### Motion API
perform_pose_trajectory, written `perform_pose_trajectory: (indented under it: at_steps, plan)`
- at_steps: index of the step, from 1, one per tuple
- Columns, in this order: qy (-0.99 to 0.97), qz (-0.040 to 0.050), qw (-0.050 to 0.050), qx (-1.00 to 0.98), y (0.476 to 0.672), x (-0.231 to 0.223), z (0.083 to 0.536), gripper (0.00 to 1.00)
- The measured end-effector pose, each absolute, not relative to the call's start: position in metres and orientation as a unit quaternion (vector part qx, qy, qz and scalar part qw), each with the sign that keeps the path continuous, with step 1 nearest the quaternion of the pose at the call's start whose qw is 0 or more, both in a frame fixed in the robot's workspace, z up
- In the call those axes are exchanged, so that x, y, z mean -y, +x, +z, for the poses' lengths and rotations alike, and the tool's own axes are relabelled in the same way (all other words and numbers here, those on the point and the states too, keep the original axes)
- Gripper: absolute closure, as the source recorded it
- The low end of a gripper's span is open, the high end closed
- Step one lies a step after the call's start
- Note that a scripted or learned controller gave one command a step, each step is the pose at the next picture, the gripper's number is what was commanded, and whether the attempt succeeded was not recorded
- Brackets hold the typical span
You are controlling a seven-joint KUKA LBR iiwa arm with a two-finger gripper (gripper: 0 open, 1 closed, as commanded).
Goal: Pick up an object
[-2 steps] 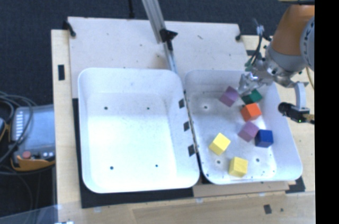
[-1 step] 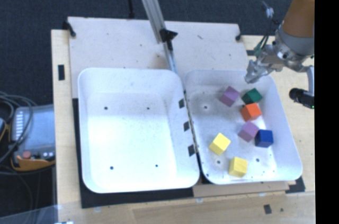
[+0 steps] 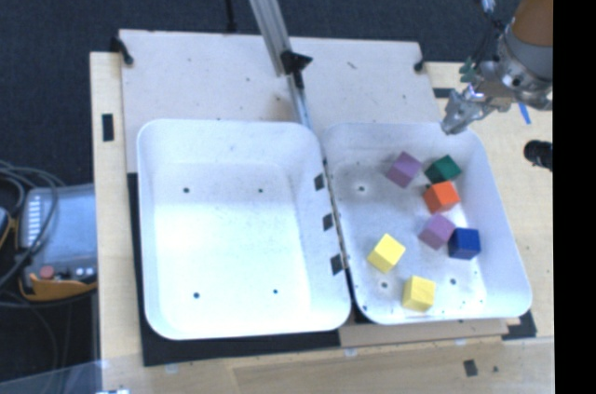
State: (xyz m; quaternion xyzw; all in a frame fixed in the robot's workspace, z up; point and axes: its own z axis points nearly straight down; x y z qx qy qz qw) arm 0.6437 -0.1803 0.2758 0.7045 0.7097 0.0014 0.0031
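Dark carpet surrounds the bench (image 3: 107,197); both bins sit on it. Nearest me in view, the cubes lie untouched in the right bin (image 3: 507,280): yellow (image 3: 419,292), blue (image 3: 465,242), orange (image 3: 442,195). Nothing is picked yet. Farther back, my gripper (image 3: 458,117) hangs over that bin's far rim, holding nothing visible; its opening I cannot tell.

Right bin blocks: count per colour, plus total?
All in the right bin:
Purple blocks: 2
Yellow blocks: 2
Green block: 1
Orange block: 1
Blue block: 1
Total: 7
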Motion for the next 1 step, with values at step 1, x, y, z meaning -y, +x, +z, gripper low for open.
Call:
perform_pose_trajectory:
  at_steps: [1]
  plan:
    - [0.705, -0.0001, 0.0, -0.709, 0.6219, 0.1382, 0.275, 1.0]
